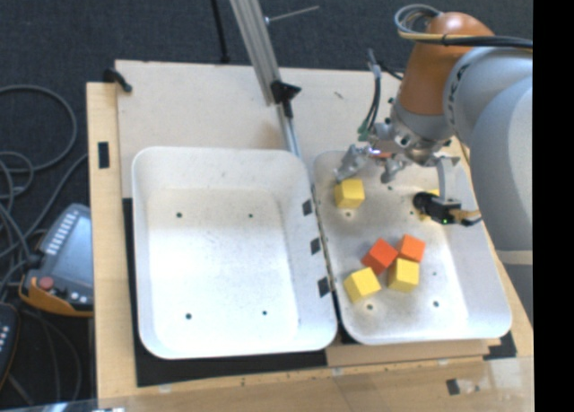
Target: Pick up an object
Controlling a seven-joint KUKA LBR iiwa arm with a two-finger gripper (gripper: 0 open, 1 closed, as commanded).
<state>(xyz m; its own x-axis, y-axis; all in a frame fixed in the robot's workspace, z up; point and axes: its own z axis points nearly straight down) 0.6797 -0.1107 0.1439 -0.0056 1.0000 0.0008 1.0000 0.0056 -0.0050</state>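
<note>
1. Bench (206, 96): a pale board bearing two shallow white bins side by side.
2. Left bin (152, 222): white, speckled floor.
3. Right bin (466, 298): white, holding five small blocks.
4. Yellow block (350, 193): near the far left corner of the right bin, apart from the others, just below the gripper.
5. Cluster near the middle of the right bin: orange block (383, 255), second orange block (413, 247), yellow block at the right (404, 274), yellow block at the left (363, 284), all close together.
6. Arm (484, 87): grey with an orange band, reaching in from the right over the far end of the right bin.
7. Gripper (370, 162): fingers spread apart, nothing between them, hanging above the lone yellow block.
8. Metal pole (256, 33): slanted, rising from between the bins.
</note>
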